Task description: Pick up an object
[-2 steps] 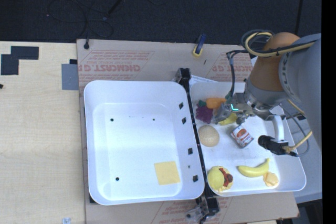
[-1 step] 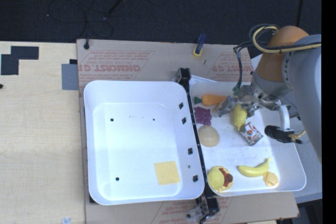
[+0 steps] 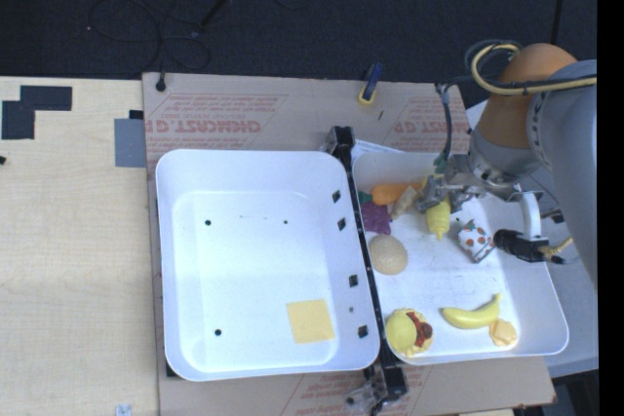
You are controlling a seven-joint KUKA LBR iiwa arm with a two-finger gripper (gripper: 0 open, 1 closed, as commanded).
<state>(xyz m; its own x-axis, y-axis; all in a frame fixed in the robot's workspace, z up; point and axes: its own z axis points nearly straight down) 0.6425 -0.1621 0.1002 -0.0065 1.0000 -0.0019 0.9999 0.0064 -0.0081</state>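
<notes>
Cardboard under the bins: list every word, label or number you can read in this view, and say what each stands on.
Cardboard sheet: red printed words above the left bin, upside down and too blurred to read.
Cardboard above the right bin: more red letters, partly covered, unreadable.
Nothing legible on the toys.

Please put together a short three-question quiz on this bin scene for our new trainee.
1. True or false: the yellow square slice lies in the left bin.
2. Which lies nearest the right bin's front edge? A) banana B) orange carrot-like piece C) purple piece
3. Fill in: the gripper is over the ____ bin, by a small yellow object.

Key: 1 true; 2 A; 3 right.
</notes>
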